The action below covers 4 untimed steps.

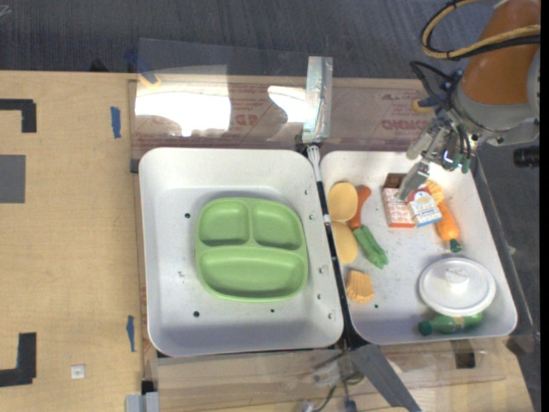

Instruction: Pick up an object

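1. The gripper (426, 163) hangs at the upper right of the frame above the right bin (497, 256); whether its pincer is wide or narrow cannot be told.
2. Just below it lie a red-and-white carton (399, 209) and an orange carrot (446, 221).
3. A white lidded bowl (456, 286), a green pepper (371, 245) and a yellow spoon (343, 201) crowd the bin.
4. A green divided plate (252, 249) sits in the left bin (163, 187).

The arm (506, 58) is cut off by the right and top edges of the picture; the tool (426, 163) is small and blurred, so its fingers cannot be read; a green object (446, 324) lies partly hidden under the white round lid (456, 285); the print on the small carton (401, 208) is too small to read.
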Available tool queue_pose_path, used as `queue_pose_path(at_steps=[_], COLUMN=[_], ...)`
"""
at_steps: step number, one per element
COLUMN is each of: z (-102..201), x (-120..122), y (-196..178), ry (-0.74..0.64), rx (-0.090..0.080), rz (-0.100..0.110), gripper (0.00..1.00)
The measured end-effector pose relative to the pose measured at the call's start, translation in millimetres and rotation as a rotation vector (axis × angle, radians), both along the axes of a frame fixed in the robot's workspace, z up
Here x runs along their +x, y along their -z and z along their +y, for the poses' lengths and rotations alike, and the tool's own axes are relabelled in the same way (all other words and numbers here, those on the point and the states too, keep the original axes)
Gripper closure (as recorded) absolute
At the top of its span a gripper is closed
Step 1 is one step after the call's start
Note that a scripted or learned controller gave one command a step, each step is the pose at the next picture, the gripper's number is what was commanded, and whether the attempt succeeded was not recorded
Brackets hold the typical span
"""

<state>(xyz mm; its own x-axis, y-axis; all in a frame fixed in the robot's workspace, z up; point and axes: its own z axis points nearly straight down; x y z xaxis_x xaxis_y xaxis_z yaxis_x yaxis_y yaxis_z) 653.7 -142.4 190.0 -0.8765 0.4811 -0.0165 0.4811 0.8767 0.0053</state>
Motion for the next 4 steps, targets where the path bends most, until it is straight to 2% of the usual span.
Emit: queue_pose_path(at_steps=[1,2,3,4], z=[-7,32,32,33], x=[-6,-34,-32,-31], y=[84,91,78,68], ry=[0.327,0.878,0.874,0.871], rx=[0.006,0.017,0.017,0.016], rz=[0.004,-0.018,-0.026,-0.027], gripper=[0.0,0.0,1.0,1.0])
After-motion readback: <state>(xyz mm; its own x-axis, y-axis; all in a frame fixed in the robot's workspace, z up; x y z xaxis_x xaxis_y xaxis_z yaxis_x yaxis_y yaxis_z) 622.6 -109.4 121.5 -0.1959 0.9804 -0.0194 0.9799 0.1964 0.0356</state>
